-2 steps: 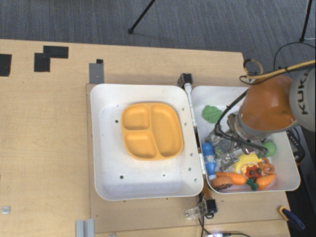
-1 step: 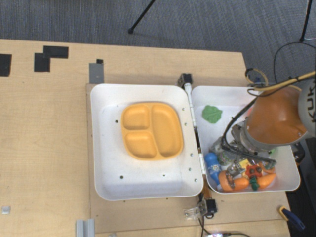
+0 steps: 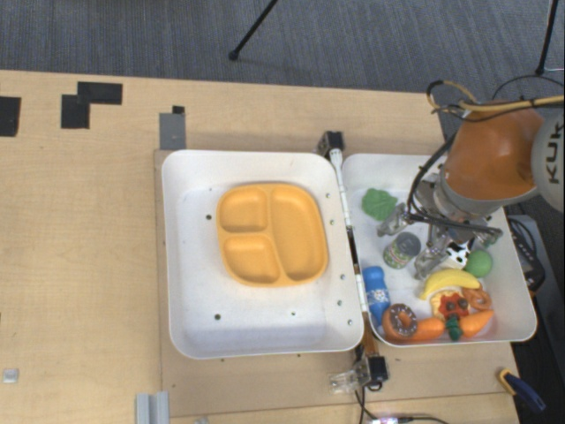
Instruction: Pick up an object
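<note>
My gripper (image 3: 412,241) hangs over the middle of the right bin (image 3: 521,325), below the orange wrist band. Its two metal fingers (image 3: 393,223) stand apart, so it is open and holds nothing. A small round grey jar (image 3: 403,252) lies in the bin right by the gap between the fingers. A green leafy toy (image 3: 379,203) sits just up and left of the gripper. A banana (image 3: 450,281), a green ball (image 3: 479,263) and a black-and-white toy (image 3: 457,255) lie to its lower right.
The left bin (image 3: 190,237) holds a yellow three-part plate (image 3: 269,234). Along the right bin's front lie a blue bottle (image 3: 375,288), a round brown toy (image 3: 400,321), an orange carrot (image 3: 430,329) and red-orange toys (image 3: 459,306). The arm hides the bin's back right.
</note>
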Robot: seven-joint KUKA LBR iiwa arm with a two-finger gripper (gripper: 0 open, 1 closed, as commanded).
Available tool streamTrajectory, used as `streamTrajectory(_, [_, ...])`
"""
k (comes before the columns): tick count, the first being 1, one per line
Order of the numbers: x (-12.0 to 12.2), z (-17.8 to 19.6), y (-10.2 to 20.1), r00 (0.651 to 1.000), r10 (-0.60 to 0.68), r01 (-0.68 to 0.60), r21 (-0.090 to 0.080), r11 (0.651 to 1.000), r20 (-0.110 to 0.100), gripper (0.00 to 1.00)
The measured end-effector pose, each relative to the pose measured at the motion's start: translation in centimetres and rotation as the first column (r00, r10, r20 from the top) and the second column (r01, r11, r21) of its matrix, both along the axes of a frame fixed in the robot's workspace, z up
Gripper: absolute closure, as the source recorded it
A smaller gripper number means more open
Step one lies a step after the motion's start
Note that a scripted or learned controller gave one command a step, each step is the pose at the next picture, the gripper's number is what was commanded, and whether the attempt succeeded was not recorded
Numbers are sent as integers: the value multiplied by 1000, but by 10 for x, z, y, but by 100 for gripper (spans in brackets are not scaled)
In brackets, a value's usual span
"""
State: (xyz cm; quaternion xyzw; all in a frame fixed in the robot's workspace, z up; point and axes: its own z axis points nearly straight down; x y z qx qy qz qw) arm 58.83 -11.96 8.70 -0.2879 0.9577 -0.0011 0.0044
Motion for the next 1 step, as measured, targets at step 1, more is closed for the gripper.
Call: streamTrajectory(1, [-33, 4, -44, 986, 166, -166, -1, 986, -3, 0])
